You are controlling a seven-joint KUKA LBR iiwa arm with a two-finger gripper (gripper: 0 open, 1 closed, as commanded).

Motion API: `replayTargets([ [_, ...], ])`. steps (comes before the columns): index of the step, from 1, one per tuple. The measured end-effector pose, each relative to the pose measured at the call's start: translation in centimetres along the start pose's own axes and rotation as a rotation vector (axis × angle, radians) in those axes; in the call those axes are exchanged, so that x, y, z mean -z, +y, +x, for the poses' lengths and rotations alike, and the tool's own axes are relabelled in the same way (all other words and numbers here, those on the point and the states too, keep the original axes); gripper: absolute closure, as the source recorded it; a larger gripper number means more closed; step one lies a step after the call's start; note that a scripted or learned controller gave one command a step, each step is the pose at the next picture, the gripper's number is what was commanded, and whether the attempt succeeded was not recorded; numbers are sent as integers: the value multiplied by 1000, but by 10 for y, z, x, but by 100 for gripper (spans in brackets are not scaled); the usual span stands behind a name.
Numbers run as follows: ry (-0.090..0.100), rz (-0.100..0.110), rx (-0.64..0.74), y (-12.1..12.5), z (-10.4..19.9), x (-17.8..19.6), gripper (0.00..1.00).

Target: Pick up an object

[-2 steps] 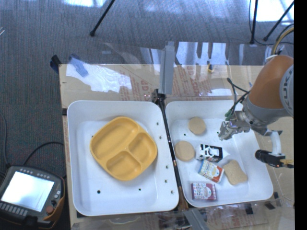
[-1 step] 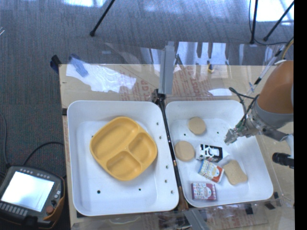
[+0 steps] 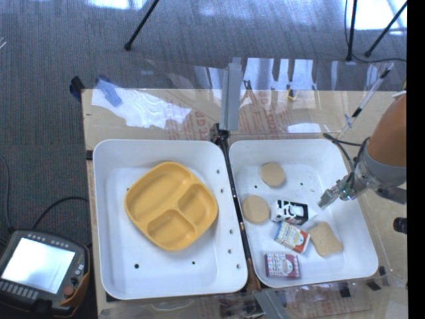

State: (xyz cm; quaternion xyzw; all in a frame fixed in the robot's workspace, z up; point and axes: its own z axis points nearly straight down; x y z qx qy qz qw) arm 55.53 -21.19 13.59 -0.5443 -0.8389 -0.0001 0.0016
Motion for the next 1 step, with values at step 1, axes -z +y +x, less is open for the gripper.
replayTargets([
  [1, 1, 0, 379, -20, 10, -14, 100],
])
